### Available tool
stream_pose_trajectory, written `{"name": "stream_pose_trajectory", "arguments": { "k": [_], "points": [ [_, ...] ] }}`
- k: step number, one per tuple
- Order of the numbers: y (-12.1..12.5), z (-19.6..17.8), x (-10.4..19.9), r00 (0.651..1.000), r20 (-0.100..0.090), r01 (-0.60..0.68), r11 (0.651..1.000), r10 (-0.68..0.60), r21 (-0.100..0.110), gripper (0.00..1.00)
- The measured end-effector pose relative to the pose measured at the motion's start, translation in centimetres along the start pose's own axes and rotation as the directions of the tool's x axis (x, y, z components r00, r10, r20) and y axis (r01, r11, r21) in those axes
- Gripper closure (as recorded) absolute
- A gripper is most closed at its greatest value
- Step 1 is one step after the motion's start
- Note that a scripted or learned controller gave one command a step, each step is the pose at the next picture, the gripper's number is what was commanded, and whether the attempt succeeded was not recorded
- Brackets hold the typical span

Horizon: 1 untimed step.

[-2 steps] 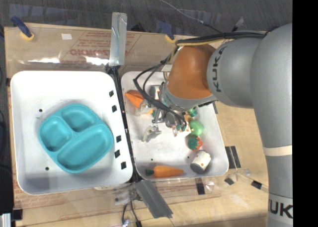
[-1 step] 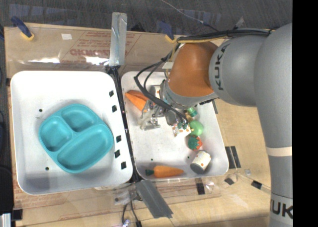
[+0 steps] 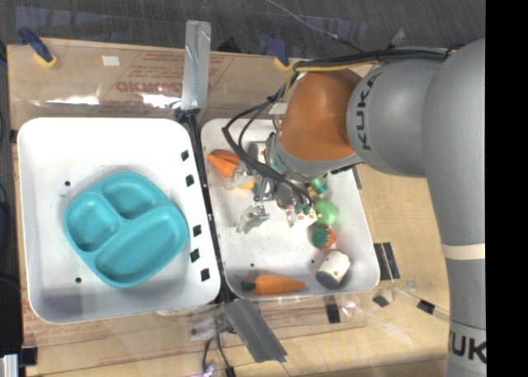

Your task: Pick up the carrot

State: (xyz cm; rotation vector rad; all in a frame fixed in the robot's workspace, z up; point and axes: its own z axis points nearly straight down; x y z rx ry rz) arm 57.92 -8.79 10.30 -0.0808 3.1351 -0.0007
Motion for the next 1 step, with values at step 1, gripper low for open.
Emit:
{"name": "stream_pose_trajectory", "arguments": {
  "k": [1],
  "points": [
    [0.14, -1.05, -0.15, 1.0, 0.004, 0.007, 1.0, -0.007, 0.001, 1.0]
  ]
}}
